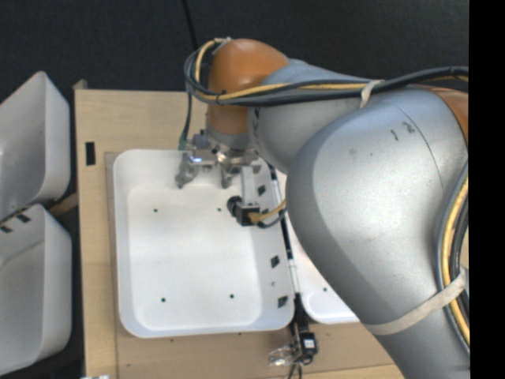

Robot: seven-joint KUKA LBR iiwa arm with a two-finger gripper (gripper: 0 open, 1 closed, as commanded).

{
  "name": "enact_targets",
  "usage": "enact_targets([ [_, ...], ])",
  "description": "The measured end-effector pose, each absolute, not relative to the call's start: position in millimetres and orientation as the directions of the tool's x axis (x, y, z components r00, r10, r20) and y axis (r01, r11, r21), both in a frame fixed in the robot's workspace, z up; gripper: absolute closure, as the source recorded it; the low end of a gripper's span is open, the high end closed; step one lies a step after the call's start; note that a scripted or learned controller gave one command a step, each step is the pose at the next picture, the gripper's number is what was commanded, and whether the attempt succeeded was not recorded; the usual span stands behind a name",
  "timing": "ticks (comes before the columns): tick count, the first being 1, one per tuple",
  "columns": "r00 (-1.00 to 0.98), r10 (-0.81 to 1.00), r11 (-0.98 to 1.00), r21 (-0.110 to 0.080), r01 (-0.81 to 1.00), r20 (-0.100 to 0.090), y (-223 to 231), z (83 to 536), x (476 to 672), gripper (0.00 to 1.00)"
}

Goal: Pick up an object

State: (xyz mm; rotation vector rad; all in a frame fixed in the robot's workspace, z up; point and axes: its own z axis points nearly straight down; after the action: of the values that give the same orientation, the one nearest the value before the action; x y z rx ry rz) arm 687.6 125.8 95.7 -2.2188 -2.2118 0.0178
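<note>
big grey arm (379, 212) looms up front; claw (204, 175) hangs spread wide at the far edge of the left bin (189, 290) on the counter (95, 212), nothing between its fingers (185, 176), no object visible near it.

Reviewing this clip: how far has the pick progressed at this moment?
Done: the grey arm with the orange band has reached over the left shallow white bin, its two-finger gripper low near the bin's far edge. In hand: nothing shows between the fingers, which stand apart. Left: the whole pick; I see no object in the visible part of this bin.
</note>
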Motion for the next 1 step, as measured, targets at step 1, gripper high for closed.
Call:
enact_targets([
  [1,-0.004,1.000,0.004,-0.007,1.000,-0.001,176.2,99.2,688.0,0.00],
])
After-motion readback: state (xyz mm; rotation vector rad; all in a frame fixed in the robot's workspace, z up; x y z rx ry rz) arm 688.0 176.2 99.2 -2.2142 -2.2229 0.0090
